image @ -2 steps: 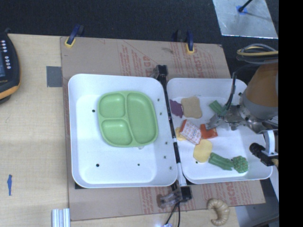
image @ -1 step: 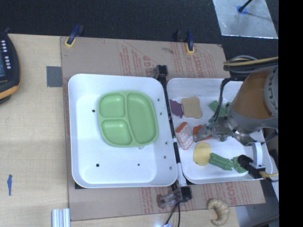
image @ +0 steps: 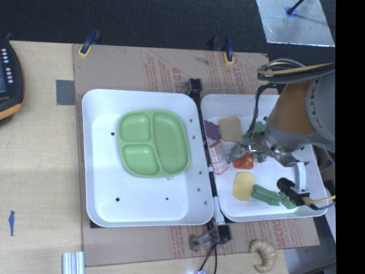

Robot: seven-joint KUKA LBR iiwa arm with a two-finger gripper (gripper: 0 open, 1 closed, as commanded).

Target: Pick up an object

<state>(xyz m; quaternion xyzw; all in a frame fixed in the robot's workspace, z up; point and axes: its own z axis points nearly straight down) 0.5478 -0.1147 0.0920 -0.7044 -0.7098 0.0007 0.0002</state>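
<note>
My gripper [image: 242, 150] hangs low in the right bin [image: 228, 213], near its middle, reaching in from the right. A small red object [image: 244, 162] lies directly below its tip, touching or nearly touching it. Left of the gripper lies a red and white packet [image: 217, 156]. A tan block [image: 230, 128] and a purple piece [image: 212, 130] sit toward the back. In front lie a yellow rounded object [image: 243, 185] and a green elongated object [image: 268, 196]. I see nothing lifted.
The left bin [image: 102, 207] holds a green divided plate [image: 154, 142]. A croissant-shaped object [image: 264, 254] lies outside the bins on the bench at the front right. A handheld controller [image: 8, 79] rests at the far left edge.
</note>
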